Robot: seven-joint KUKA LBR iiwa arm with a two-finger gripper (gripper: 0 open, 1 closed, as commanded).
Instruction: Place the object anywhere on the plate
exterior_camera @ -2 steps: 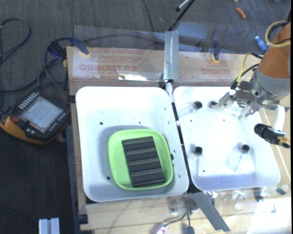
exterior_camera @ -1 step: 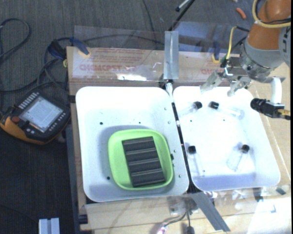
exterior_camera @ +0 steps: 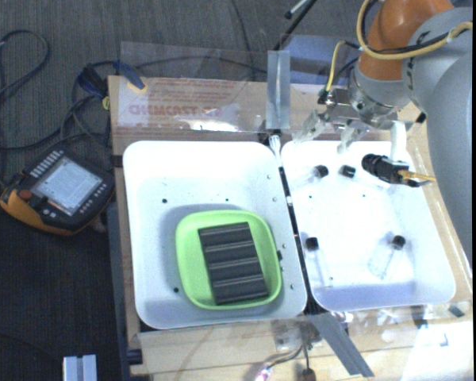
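Green plate [exterior_camera: 187, 252] in the left bin [exterior_camera: 151, 213] carries the dark ridged block [exterior_camera: 234, 262], lying flat across its middle. Beyond the plate and well to its right, the pincer [exterior_camera: 332, 133] hangs over the right bin's [exterior_camera: 428, 236] back rim, fingers spread, gripping nothing. Small black-capped vials [exterior_camera: 397, 243] lie scattered right of the plate.

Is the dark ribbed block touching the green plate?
Touching. The camera view shows the dark ribbed block lying flat on the green plate.
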